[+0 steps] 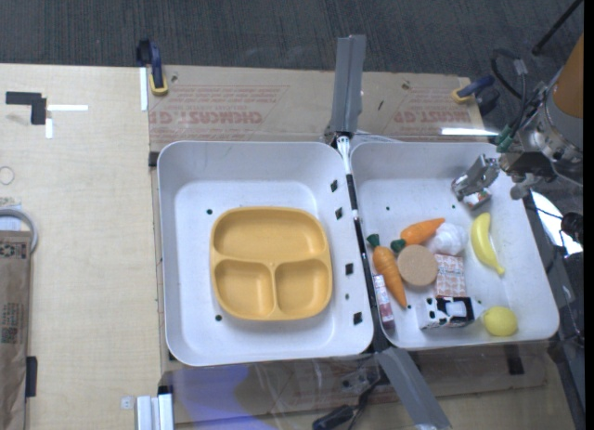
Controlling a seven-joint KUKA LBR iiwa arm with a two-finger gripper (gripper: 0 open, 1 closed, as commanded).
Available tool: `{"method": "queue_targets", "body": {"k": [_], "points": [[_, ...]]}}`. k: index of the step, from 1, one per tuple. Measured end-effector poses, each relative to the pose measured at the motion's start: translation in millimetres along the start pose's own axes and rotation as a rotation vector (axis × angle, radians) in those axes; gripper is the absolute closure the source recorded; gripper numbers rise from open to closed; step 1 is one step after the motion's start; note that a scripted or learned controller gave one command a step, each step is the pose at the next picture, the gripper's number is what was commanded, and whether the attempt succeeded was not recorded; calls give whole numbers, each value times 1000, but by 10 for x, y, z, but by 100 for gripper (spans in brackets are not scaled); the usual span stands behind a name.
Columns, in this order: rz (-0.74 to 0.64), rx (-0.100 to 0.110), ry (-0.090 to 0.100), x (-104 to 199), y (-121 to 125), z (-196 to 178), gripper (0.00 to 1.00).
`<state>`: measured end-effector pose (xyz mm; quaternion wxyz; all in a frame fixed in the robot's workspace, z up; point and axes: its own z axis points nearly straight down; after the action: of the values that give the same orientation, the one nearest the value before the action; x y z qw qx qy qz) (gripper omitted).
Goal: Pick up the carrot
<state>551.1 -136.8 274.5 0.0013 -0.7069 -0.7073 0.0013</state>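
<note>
Two carrots lie in the right bin [534, 261]. One carrot [390, 276] lies near the bin's left wall with its green top pointing up-left. A shorter carrot [423, 229] lies slanted just above a round tan disc [417, 266]. My gripper [473, 184] hovers over the upper right part of that bin, above and to the right of both carrots and apart from them. It is open with nothing between its fingers.
A banana [484, 242], a lemon [500, 320], a white bulb [449, 238], a printed packet [450, 275], a black-and-white toy [450, 311] and a thin tube [382, 303] share the right bin. The left bin [186, 233] holds a yellow divided tray [272, 262].
</note>
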Motion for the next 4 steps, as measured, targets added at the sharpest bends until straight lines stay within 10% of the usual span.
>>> {"method": "queue_targets", "body": {"k": [1,2,3,4], "points": [[-208,0,1,95,-617,290,0],[-484,-1,0,690,36,840,0],[-408,-2,0,681,-189,835,0],[-608,-4,-2,504,363,829,0]]}}
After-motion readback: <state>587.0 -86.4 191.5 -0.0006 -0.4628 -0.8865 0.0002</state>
